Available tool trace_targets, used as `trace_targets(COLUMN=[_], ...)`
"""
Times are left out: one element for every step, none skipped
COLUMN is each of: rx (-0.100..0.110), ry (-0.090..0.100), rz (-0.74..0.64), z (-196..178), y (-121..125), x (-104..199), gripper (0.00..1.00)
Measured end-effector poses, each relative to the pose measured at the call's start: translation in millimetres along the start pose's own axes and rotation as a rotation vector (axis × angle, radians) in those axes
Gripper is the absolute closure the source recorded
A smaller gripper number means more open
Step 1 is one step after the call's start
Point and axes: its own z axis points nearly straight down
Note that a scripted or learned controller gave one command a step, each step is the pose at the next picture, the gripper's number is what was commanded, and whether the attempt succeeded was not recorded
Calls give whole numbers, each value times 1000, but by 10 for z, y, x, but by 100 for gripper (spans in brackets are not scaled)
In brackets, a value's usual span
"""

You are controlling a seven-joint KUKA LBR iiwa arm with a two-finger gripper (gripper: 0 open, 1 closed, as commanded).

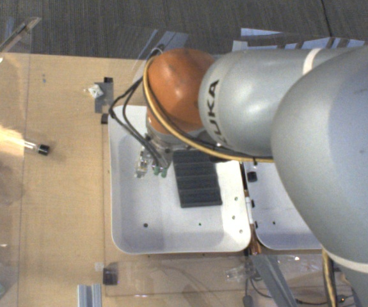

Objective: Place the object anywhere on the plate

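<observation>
In the left bin (171, 235): arm (286, 114) low over a dark ribbed slab (196, 179). Gripper state: we cannot tell. Placement we judge unconfirmed; plate and object unidentified.

Dark ribbed rectangular plate (197, 179) flat in the left bin (171, 235).

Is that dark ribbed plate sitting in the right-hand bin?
No: the dark ribbed plate lies in the left bin, close to that bin's right wall, with the arm overhanging its top edge.
</observation>
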Motion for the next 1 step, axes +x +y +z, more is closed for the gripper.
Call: trace_targets(rx=[1], ry=[2], rz=[-310], z=[457], y=[-425], x=[381], gripper=[100])
